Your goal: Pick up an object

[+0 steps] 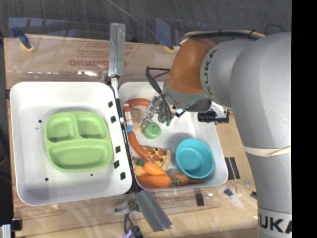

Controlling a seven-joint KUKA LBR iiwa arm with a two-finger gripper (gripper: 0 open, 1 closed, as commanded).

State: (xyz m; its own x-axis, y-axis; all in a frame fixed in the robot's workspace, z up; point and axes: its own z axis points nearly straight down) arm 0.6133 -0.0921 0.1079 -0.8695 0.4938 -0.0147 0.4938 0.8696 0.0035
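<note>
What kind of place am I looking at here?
Probably a robotics lab's picking bench: a KUKA arm reaches over two white bins, one holding toy food, the other a green divided plate.

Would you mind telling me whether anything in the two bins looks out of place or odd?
Nothing stands out. The green divided plate lies flat in the left bin; the toy foods and blue bowl crowd the right bin's near end.
</note>
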